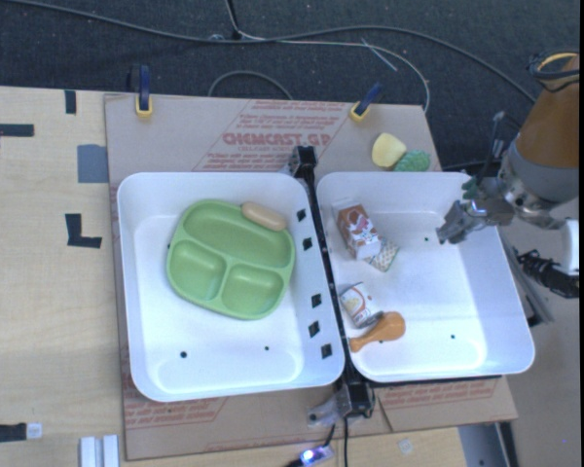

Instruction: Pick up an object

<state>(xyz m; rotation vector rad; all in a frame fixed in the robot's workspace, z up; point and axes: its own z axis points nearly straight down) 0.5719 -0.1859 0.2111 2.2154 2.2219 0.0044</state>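
While the gripper (457,224) hangs over the right bin (496,290), I cannot tell how its jaws stand. Nothing is seen between them. Nearest, to their left, lies a small carton (362,234). Farther off sit a packet (357,304) and an orange drumstick (380,331).

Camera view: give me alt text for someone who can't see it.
The gripper hangs over the right bin, near its right rim, away from a small carton, a packet and an orange drumstick toy. The left bin holds a green divided plate.
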